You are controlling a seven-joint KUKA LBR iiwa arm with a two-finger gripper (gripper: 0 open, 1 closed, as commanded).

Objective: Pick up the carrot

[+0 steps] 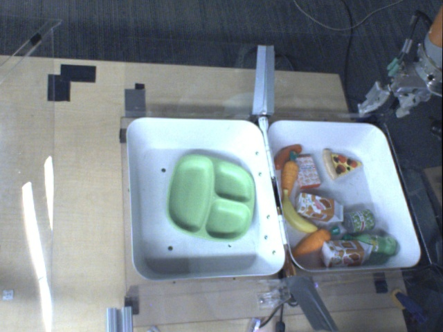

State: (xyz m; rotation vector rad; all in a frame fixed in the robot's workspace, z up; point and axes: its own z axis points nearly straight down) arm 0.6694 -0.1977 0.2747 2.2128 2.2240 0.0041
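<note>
Carrot (311,242) lies at the near edge of the right bin (387,151), tip toward the divider, touching a banana (296,218) on one side and a juice box (344,253) on the other. You have a second orange, carrot-like piece (288,175) farther back beside a carton (307,171), so a grasp could land on the wrong one. Crowding is the likelier trouble: the fingers may catch the banana or box instead. A pizza slice (342,162) sits near the far wall. The green tray (211,196) fills the left bin (138,185). Beyond the far right corner, the gripper (387,99) hangs off the desk, fingers spread, holding nothing.
</note>
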